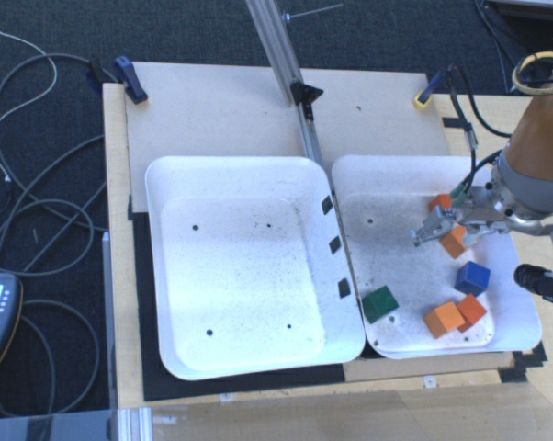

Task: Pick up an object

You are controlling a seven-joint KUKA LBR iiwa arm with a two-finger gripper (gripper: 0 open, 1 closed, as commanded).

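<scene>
One orange block [454, 242], seemingly tilted, at gripper [434, 231].

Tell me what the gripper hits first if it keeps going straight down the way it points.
Probably the orange block right under the gripper in the right bin, though depth is hard to judge from above.

Bright, even overhead light; soft shadows; white bins [240, 177] slightly glary; focus mildly soft throughout.

Counter [221, 108]: pale board top. Two shallow white bins side by side on it, left bin [244, 177], right bin [387, 173], touching. Blue clamp [129, 78] at far-left corner, yellow clamp [428, 90] far-right.
</scene>
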